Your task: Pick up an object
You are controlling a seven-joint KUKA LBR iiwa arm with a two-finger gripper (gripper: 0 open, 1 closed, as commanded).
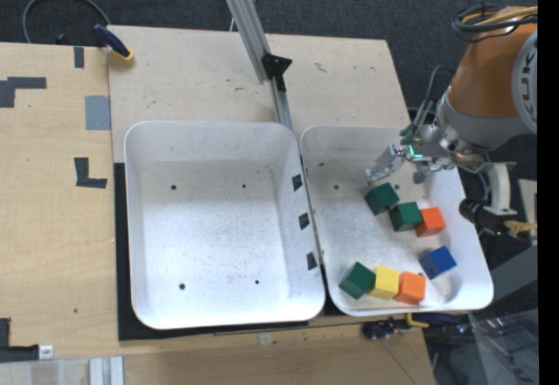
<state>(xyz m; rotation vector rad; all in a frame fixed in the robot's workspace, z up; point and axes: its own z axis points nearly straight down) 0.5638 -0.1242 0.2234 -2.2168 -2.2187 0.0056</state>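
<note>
The pincer (384,170) hovers just above a dark green block (381,198) in the right bin (479,283); its state cannot be told. The block looks light, rigid and smooth; grip two opposite flat faces.

The claw (382,170) hangs just above a green block (381,198) in the right bin (336,147); six more blocks lie nearby.
</note>
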